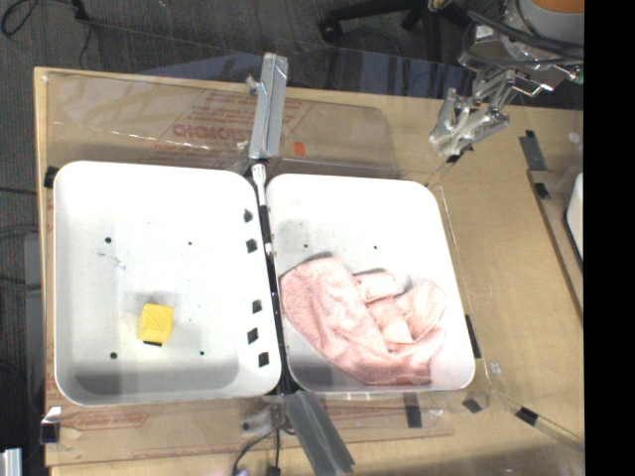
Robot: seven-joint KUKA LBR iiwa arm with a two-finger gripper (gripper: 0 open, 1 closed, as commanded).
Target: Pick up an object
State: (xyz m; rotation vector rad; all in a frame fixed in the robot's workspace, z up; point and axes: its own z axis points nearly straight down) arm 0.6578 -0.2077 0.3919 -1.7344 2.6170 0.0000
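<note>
Gripper (458, 135) above the bench beyond the right bin (427, 201), finger state not discernible. Approach step: pink cloth (362, 320) lies in that bin; next move requires descending over it.

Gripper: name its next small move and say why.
Probably bring the gripper down and to the view's left, over the pink cloth. It hangs above the bench beyond the right bin's far corner, holding nothing I can see. The cloth is the nearest and largest target; the yellow block sits farther off in the left bin.
</note>
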